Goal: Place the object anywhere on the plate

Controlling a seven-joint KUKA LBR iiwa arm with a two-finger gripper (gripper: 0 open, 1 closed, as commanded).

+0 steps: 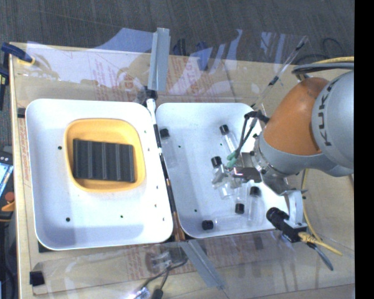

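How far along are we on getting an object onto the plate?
Nothing looks done yet: the yellow plate in the left bin carries just its dark ribbed insert. In hand: the pincer is down among the small clear vials in the right bin; whether it grips one is unclear. Left: lift, carry over, release.
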